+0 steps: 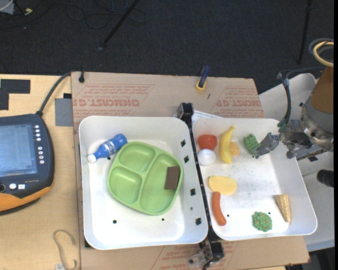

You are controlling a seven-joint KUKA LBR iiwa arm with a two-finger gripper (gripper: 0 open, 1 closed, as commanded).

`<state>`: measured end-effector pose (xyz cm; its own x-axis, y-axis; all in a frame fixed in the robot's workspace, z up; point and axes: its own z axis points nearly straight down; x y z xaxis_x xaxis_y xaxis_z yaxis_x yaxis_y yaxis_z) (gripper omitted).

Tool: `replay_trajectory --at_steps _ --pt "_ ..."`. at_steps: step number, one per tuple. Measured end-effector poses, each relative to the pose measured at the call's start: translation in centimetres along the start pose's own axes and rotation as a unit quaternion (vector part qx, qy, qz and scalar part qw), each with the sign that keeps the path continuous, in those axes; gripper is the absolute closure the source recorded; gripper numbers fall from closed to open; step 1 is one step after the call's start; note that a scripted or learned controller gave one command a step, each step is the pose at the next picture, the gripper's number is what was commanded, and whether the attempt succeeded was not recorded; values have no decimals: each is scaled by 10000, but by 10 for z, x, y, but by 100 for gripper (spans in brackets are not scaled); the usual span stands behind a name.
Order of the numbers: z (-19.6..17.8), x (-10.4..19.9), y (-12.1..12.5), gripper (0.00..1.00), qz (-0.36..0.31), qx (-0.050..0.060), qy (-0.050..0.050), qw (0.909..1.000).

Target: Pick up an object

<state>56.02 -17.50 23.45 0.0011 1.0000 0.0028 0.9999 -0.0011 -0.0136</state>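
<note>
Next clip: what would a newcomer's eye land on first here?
Probably the green divided plate in the left bin, a brown block lying in one compartment. Next, the bright toy food in the right bin, like the banana and tomato, with the claw hovering at its right edge.

In the right bin (304, 207), I see bare floor through the middle. Around it stand a banana (227, 144), tomato (208, 142), white ball (206, 157), sausage (217, 208), broccoli (262, 221) and cone (283, 207). A green plate (141, 179) crowds the left bin (96, 218).
</note>
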Motion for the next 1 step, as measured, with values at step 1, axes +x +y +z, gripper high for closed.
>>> replay_trajectory --at_steps 1 --pt "-7 0 2 0 -8 -62 -14 10000"
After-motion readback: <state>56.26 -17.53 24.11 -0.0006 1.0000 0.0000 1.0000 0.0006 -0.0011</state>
